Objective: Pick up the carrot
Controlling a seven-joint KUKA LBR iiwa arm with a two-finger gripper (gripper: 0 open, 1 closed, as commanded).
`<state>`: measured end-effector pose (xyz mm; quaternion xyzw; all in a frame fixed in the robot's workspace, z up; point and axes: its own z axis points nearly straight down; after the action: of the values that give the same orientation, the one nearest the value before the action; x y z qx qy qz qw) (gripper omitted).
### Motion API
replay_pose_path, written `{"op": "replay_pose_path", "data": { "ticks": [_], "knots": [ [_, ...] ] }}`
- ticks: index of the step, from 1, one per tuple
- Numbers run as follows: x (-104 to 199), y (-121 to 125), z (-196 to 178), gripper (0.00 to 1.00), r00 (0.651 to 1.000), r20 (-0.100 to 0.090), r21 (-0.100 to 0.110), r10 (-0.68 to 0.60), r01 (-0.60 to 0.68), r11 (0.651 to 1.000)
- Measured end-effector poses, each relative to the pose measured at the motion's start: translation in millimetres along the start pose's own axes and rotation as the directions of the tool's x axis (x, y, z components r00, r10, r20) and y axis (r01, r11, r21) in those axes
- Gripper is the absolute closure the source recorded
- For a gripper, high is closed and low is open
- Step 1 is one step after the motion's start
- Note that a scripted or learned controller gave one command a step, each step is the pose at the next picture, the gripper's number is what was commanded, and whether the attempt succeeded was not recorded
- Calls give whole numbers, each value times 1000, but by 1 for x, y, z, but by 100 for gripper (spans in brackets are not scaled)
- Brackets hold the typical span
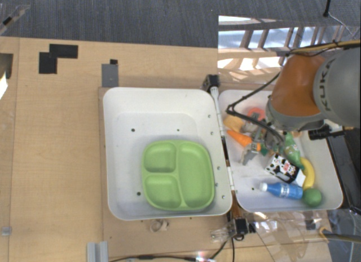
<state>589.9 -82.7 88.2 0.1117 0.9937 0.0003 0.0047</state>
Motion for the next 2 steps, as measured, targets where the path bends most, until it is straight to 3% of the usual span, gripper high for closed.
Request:
{"op": "replay_pose_path", "data": {
  "ticks": [1,2],
  "knots": [
    [-5,0,0,0,970,0,1,243,-243,970],
    [3,-6,1,0,873,-1,2,488,-488,873]
  ]
}}
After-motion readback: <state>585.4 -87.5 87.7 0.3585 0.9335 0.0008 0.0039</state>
